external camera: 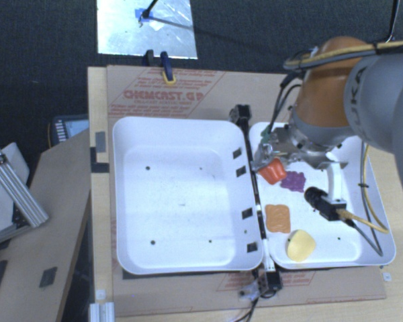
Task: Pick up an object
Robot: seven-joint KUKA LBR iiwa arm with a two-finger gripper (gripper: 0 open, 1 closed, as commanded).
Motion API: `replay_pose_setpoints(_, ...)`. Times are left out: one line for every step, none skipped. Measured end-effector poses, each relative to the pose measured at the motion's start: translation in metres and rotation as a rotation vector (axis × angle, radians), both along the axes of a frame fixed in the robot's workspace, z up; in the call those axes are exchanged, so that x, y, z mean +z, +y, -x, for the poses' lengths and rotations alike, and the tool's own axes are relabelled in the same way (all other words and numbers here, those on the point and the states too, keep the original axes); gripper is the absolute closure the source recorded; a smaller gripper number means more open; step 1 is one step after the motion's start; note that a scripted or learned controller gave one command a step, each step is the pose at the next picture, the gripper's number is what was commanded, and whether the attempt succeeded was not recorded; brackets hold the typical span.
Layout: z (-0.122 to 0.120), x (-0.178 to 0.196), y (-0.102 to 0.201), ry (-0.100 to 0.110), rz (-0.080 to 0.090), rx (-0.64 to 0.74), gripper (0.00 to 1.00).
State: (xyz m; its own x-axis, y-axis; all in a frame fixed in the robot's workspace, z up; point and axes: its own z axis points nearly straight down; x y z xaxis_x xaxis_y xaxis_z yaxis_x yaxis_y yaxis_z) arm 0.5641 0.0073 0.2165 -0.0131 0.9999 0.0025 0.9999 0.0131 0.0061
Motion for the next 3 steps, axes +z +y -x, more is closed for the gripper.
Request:
replay_pose_setpoints(0.002, 0.0, 0.085, 0.004, 0.0, -0.001, 1.0)
replay_pose_setpoints(-0.013, 0.049, 0.042, 0.0, 0.003, -0.015, 1.0)
replay_pose_setpoints(-0.002, 0.059, 0.104, 0.005, 0.001, -0.004, 1.0)
